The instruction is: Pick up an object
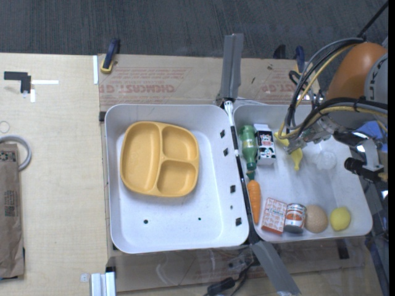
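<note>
A: Which way do the pickable things lie?
B: The carrot (253, 201) and the green bottle (248, 143) both run up-down in the view, along the left wall of the right bin (364, 193), bottle above carrot. The carrot's thin end points to the near edge.
A: Gripper?
B: The gripper (302, 143) is low over the right bin, just beside a small yellow piece (297, 160). Open or closed, can't tell; nothing is seen held.
A: Surface, room?
B: Light wood bench (55, 128), cardboard sheet (166, 82) behind the bins, dark carpet (154, 11) beyond. Brown paper bag (9, 214) at the far left.
A: Bin contents?
B: The left bin (179, 230) has a yellow divided plate (159, 159). The right bin also has a small black-and-white box (265, 145), an orange-and-white box (274, 216), a can (295, 217), a tan ball (316, 219) and a lemon (340, 219) in a row along the near wall.
</note>
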Robot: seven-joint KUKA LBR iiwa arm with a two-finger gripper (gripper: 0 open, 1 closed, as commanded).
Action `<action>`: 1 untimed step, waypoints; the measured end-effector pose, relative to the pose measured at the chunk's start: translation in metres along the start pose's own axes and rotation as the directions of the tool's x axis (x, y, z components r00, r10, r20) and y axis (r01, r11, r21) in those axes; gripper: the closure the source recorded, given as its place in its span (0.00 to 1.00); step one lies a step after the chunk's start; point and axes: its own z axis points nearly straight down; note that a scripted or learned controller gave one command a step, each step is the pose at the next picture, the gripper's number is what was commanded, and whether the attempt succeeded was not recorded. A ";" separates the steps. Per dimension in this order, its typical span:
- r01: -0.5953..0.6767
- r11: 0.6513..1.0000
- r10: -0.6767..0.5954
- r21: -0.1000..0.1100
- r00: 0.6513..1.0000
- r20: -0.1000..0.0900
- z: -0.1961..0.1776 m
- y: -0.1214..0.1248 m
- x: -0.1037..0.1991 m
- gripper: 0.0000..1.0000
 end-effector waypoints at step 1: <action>0.062 0.998 -0.062 -0.001 0.998 -0.002 -0.048 0.020 -0.003 1.00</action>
